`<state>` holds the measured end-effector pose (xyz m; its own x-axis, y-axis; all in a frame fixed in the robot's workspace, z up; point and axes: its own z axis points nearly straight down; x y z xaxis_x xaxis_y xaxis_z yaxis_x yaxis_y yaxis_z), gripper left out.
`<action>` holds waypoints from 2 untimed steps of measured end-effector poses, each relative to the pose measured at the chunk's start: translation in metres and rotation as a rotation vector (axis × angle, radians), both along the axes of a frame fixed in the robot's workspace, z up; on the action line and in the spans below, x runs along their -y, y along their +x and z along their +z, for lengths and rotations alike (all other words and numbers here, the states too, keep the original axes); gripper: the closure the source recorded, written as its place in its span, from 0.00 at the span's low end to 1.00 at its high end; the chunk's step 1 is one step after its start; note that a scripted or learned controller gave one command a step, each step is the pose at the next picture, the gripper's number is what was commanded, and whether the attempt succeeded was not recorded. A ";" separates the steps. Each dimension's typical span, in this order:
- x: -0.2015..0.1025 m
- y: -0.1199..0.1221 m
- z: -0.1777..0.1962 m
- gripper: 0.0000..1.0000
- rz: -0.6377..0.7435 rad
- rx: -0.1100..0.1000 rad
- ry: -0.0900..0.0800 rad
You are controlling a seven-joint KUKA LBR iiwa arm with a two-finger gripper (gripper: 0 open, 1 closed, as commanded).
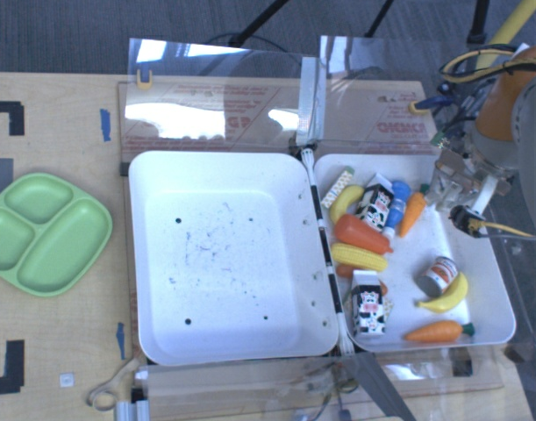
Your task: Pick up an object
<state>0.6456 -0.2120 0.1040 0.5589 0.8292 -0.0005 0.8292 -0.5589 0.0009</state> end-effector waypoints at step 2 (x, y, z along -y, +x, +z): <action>-0.012 0.022 0.084 1.00 -0.113 0.001 0.000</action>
<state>0.6673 -0.1996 0.1880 0.6490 0.7608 -0.0002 0.7608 -0.6490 0.0015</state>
